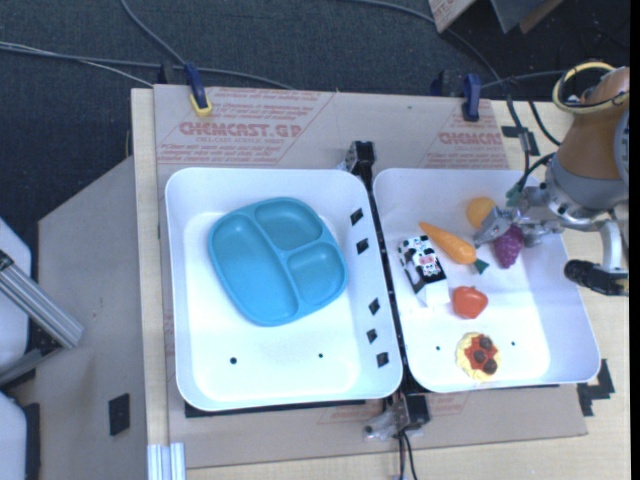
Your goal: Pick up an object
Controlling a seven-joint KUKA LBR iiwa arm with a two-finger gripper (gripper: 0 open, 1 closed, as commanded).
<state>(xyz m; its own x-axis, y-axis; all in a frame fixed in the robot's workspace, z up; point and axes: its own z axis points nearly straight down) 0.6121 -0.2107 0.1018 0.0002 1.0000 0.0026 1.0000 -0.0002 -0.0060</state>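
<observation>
On your view, the metal hand (507,226) sits low in the right white bin (560,343) against the knobbly purple grape cluster (509,249), its grip state indeterminate, beside a tapered orange carrot (449,244), while the smooth blue three-compartment plastic tray (277,259) lies in the left bin (190,298).
</observation>
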